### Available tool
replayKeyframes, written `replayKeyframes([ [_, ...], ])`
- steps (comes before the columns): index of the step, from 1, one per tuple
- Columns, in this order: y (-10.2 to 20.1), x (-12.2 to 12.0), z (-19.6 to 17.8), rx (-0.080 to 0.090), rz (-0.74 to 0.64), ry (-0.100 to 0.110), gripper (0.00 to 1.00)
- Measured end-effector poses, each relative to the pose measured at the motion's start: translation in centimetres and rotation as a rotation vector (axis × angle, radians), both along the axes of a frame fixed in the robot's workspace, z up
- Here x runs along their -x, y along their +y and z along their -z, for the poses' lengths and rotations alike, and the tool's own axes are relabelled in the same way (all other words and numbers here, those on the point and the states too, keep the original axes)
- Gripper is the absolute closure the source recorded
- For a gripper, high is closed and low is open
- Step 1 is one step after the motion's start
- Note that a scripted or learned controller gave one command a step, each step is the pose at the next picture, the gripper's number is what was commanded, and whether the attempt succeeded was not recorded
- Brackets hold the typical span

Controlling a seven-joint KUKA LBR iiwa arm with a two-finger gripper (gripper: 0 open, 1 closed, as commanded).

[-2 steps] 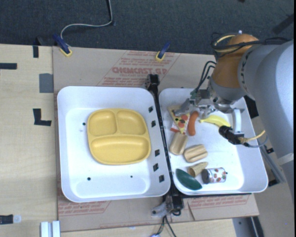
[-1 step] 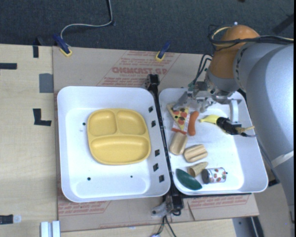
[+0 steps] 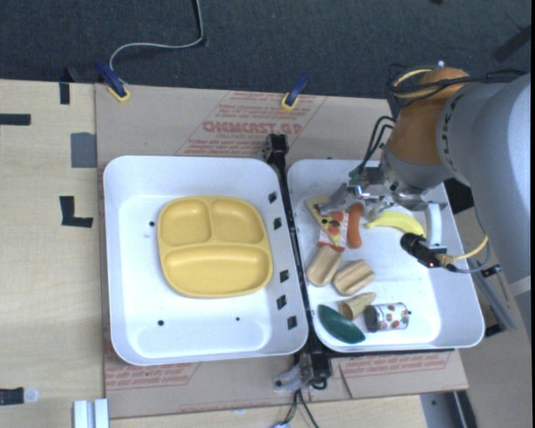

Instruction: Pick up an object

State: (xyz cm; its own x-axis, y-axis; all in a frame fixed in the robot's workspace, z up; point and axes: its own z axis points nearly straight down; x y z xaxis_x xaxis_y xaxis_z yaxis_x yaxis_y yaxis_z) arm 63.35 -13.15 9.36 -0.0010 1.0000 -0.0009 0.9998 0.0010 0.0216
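Observation:
My gripper [image 3: 357, 192] hangs low over the back of the right bin [image 3: 459, 315], under the grey wrist with its orange band [image 3: 421, 130]. Just beneath and in front of it lie a red sausage [image 3: 354, 226], a pizza-like slice [image 3: 328, 225] and a yellow banana [image 3: 398, 223]. I cannot tell whether the gripper touches any of them. Further forward lie two tan bread rolls [image 3: 323, 264] [image 3: 352, 276], a small cone [image 3: 358, 307], a green piece [image 3: 341, 326] and a small can [image 3: 391, 316].
The left bin [image 3: 129, 239] holds a yellow divided plate [image 3: 215, 244]. A black divider [image 3: 285, 239] runs between the bins. A black cable [image 3: 428, 250] loops from the arm over the right bin's right side. Cardboard lies under both bins.

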Motion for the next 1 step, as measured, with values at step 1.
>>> replayKeyframes([
  [1, -0.18, -0.37, -1.58, 0.005, -0.001, -0.012, 1.00],
])
